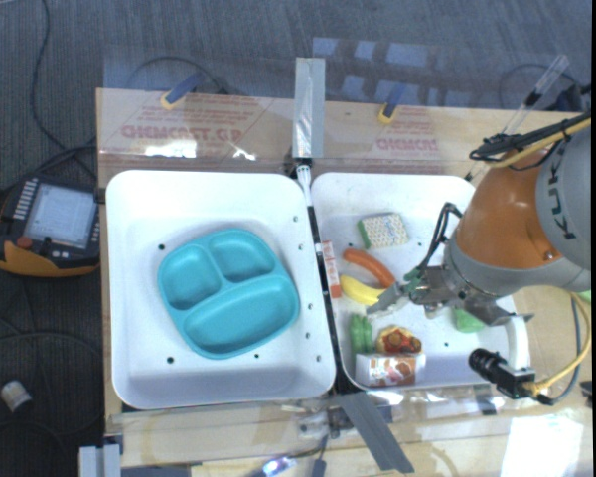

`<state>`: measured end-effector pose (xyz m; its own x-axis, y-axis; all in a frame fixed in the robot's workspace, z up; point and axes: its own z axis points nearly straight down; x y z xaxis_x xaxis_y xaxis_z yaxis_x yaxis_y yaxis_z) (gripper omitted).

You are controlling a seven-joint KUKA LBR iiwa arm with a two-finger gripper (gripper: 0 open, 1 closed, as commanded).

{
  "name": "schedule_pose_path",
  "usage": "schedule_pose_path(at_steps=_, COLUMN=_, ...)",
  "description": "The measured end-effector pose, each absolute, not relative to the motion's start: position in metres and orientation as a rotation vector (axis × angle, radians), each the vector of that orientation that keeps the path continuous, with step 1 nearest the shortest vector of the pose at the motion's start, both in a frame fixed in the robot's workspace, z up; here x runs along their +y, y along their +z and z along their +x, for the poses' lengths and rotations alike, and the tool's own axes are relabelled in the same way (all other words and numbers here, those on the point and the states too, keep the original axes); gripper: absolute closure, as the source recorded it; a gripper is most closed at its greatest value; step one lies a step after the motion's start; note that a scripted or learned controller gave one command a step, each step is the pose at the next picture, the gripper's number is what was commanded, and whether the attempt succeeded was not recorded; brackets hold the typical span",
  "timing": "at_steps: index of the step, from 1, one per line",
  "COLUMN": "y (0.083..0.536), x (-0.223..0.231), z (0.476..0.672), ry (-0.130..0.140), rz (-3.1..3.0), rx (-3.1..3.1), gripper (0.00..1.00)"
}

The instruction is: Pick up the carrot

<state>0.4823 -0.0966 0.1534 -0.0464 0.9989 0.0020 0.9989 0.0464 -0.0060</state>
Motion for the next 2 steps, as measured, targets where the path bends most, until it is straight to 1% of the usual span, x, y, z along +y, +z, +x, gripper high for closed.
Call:
schedule_pose_path(at_steps=1, y=0.182, x=-0.080, z=0.488, ry=0.005, rz=-2.415, rx=-2.002, gripper=0.00)
schedule_pose_path(at_steps=2, y=0.193, x=-0.135, z=0.483, ry=0.006, rz=-2.413, rx=-2.007, gripper=0.00)
